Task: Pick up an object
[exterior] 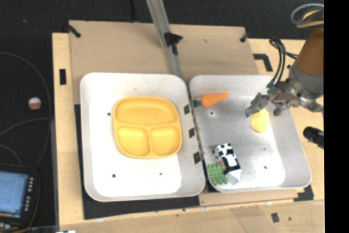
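In the right bin lie an orange carrot near the far left corner, a yellow rounded piece at mid right, and a black-and-white cow toy beside a green leafy piece at the near left. My gripper hangs over the right bin just above the yellow piece. Its fingers are spread open, one finger pointing left and down, and the yellow piece sits just below and between them, not lifted.
The left bin holds a yellow divided plate. A metal post rises behind the bins at the middle. The bins share a raised middle edge.
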